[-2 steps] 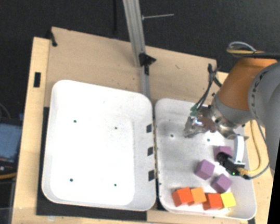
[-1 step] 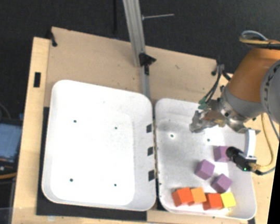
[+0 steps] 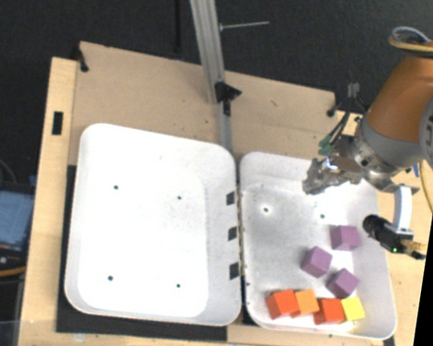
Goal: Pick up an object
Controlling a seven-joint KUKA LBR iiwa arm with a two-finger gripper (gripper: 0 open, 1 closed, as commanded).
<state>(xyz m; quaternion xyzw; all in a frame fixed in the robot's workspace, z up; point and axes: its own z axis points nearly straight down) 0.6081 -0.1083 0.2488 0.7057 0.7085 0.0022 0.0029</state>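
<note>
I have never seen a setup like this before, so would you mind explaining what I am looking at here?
This is one picture from a camera fixed above a wooden bench, looking down at a slant. The grey and orange shape at the right is a robot arm; its gripper hangs over the far end of the right bin, with nothing visible between its fingers. Two shallow white bins sit side by side. The right bin holds three purple blocks, three orange blocks and a yellow block, clustered toward its near right part. The left bin is beside it.
</note>
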